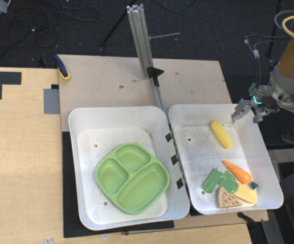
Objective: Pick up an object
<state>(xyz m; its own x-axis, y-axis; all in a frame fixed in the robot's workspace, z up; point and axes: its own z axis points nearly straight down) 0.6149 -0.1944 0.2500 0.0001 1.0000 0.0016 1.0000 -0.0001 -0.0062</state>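
Right bin [198,151]: corn [221,134] just left-below gripper [248,112], apart.

The arm [288,70] runs off the right edge, so most of it is cut away. The hand [248,111] is small and dim; its fingers cannot be made out. The waffle wedge [229,199] lies partly under the cheese slice [244,193].

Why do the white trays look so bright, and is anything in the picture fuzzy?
In the camera view, light from above bleaches the right bin and left bin, so their rims glare; the green plate and corn look sharp; the gripper at the right looks a bit soft; the floor behind is dark.
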